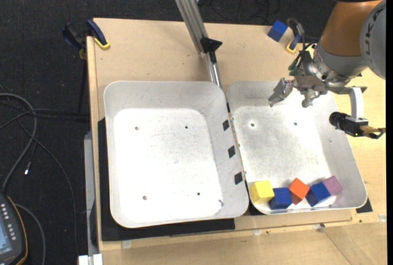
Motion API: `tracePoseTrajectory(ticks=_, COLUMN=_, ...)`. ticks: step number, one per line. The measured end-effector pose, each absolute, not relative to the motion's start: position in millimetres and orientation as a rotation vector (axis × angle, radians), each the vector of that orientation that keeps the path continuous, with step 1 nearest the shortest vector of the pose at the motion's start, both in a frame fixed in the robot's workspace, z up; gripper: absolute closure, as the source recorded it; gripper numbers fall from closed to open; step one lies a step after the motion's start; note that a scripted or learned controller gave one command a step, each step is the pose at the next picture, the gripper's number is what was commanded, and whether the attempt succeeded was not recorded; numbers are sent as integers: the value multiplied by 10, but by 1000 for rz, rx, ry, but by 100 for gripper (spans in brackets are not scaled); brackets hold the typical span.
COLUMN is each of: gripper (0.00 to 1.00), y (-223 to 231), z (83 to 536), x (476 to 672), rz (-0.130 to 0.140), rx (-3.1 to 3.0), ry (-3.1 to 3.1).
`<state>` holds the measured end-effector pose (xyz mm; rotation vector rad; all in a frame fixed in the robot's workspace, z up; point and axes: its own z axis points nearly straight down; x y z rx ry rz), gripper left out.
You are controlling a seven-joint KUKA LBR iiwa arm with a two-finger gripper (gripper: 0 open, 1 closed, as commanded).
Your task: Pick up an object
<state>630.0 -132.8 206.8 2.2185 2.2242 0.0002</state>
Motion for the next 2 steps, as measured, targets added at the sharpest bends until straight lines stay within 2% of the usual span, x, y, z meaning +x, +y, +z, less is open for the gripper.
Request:
tracePoseTrajectory(ticks=1, gripper=0, y=-864, z=1944, x=5955, rz=-2, rx=2217, ry=2231)
tracePoseTrajectory(ticks=2, gripper=0, y=-587, z=1950, x=5456, rz=-3, rx=2220, ry=2228)
